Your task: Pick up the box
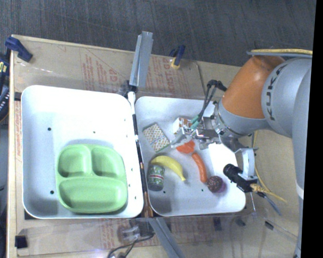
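Note:
The box (155, 135) is small, with a chequered grey and tan pattern. It lies turned at an angle in the upper left part of the right bin (230, 203), close to the divider between the bins. My gripper (189, 134) hangs low over the right bin's upper middle, a short way right of the box and apart from it. It sits just above a red-orange piece of toy food (185, 148). Nothing shows between it and the box.
The right bin also holds a banana (169, 165), a small dark can (156, 176), an orange carrot (199, 166) and a dark purple fruit (216, 183). A green divided plate (92, 179) lies in the left bin (43, 107). The arm's bulk (261, 99) covers the right bin's upper right corner.

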`<state>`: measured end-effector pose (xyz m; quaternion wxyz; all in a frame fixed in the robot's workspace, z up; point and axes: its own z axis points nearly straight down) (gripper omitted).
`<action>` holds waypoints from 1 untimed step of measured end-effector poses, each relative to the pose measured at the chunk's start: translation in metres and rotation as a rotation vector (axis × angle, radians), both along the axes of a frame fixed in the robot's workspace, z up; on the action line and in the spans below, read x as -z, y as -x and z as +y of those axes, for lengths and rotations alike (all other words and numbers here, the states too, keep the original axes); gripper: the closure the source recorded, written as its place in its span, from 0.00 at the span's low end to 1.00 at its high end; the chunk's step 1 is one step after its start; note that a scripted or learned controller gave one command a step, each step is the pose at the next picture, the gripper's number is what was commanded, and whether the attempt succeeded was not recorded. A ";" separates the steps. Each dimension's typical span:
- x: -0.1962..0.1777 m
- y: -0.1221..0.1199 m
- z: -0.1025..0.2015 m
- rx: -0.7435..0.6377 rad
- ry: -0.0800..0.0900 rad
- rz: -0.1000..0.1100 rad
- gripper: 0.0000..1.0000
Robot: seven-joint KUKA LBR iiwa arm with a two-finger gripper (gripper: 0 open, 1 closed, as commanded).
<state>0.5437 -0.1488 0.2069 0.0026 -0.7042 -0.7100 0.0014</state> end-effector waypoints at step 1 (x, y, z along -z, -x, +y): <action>0.020 -0.060 -0.003 -0.008 0.000 -0.002 0.00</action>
